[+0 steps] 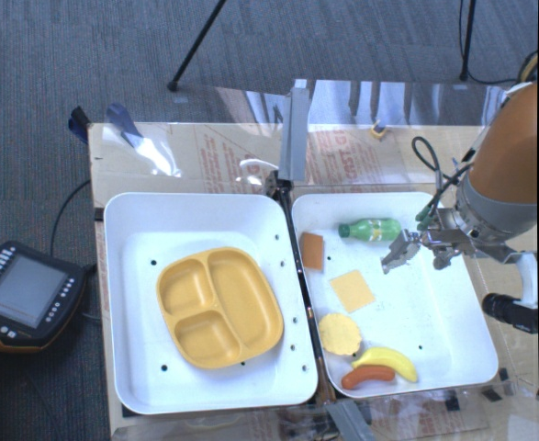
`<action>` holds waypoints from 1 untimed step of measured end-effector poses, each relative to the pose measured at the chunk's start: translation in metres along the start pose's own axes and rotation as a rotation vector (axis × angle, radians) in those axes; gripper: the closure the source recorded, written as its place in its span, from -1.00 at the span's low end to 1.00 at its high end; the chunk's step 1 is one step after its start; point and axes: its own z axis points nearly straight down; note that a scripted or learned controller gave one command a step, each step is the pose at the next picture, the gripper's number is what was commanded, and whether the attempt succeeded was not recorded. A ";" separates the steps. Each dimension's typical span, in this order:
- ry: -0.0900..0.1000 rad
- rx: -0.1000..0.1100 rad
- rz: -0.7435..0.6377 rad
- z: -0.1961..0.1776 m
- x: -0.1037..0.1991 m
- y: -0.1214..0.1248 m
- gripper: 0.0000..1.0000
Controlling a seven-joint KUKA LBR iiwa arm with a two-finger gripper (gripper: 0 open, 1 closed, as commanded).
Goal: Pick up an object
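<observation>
The tool (pixel 419 251), its fingers spread apart and holding nothing, hovers just right of the green bottle (pixel 370 230) in the right bin (pixel 453 338), so it should center over that bottle before closing.

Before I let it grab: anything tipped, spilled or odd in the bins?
Nothing stands out. The green bottle lies on its side in the right bin; no spill shows. The yellow tray sits askew in the left bin.
</observation>
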 end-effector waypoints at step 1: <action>0.001 0.006 -0.111 0.088 0.025 0.078 -1.00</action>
